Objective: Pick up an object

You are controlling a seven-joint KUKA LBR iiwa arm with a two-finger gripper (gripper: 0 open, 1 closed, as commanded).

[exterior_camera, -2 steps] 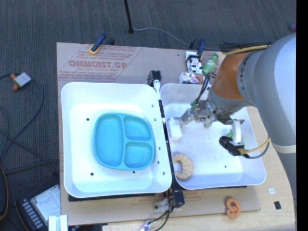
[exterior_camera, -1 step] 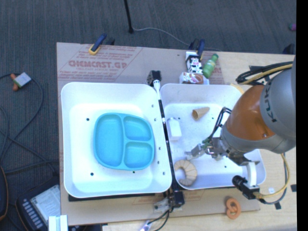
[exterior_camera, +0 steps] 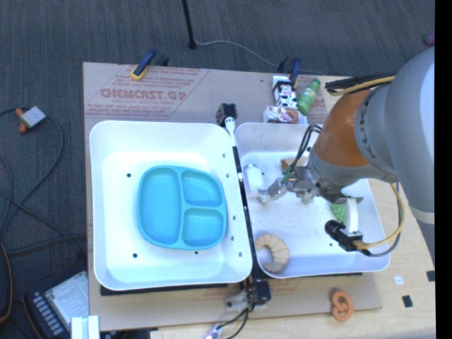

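Blue divided plate, one; one donut; claw perhaps open.

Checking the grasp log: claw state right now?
Claw: low in the right bin, open or shut cannot be told.

A robotics lab — clamped bench board, loose cables (grey carpet).

- The grey arm reaches in from the right, its bulk filling the upper right corner.
- An orange band wraps the arm just above the wrist.
- The wrist angles down and leftward.
- The gripper points left at the arm's low end.
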